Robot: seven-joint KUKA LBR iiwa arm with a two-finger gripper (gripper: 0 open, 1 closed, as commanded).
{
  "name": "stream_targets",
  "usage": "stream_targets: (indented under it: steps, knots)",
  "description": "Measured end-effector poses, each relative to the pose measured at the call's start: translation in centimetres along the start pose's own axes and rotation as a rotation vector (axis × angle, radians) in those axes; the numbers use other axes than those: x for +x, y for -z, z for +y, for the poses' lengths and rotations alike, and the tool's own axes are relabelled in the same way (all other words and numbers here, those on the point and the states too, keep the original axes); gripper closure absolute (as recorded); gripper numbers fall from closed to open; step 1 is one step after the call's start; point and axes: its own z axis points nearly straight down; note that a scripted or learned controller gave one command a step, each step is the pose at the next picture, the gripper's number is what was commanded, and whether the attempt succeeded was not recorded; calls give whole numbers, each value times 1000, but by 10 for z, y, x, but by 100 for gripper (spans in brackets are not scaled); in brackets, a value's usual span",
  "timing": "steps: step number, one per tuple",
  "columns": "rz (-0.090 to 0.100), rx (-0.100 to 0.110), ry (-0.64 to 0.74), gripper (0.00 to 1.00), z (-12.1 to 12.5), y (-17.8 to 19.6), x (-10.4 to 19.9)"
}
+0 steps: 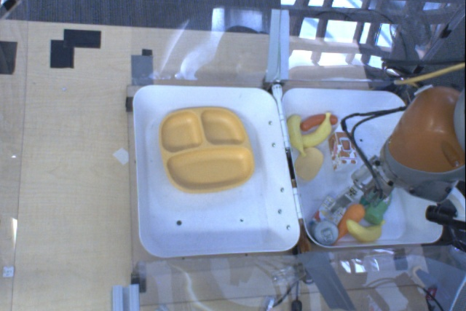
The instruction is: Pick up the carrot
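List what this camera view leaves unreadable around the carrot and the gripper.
- Gripper: metal parts too small and cluttered to read its state or any contact with the carrot.
- Orange carrot with green top: its green end is tangled among neighbouring toys; outline unclear.
- Grey arm with orange band: covers the right white bin's far right side.
- Small round metallic object: too small to identify.

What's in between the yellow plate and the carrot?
In the camera view, between the yellow plate and the carrot there is bare white bin floor, the rims where both bins meet, and a pale yellow toy.
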Motion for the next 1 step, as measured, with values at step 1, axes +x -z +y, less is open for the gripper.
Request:
stream_targets:
  steps: [1]
  knots:
    - [-1, -4, -1, 100, 3, 13, -2]
